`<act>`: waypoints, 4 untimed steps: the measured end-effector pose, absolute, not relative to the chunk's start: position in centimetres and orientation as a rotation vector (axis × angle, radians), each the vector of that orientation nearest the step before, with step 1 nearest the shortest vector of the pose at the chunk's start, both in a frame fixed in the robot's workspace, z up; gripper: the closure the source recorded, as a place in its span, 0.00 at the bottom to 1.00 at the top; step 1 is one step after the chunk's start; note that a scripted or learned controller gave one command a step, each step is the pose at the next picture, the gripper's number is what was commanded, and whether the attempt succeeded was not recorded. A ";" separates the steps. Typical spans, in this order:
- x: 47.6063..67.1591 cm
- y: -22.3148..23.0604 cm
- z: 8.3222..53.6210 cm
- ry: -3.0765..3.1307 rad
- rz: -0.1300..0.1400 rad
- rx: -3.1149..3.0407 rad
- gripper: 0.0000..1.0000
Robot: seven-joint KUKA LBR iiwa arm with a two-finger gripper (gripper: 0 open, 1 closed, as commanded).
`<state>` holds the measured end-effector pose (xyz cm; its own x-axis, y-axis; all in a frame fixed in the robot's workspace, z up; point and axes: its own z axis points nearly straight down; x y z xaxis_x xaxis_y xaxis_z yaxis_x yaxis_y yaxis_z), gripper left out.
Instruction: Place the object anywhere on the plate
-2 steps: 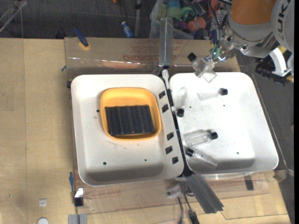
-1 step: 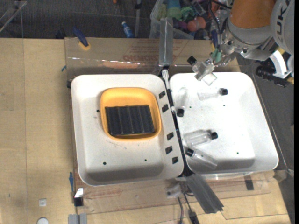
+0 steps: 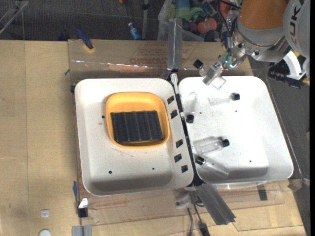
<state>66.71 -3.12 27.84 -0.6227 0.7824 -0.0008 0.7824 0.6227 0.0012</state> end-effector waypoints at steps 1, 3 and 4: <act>66.5 -4.7 28.6 2.832 0.004 1.348 1.00; 66.4 -3.9 28.9 2.996 0.003 0.944 1.00; 66.4 -3.9 28.9 2.995 0.003 0.944 0.00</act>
<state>66.38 -3.90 28.89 -0.8193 0.5734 -0.0005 0.5734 0.8193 0.0023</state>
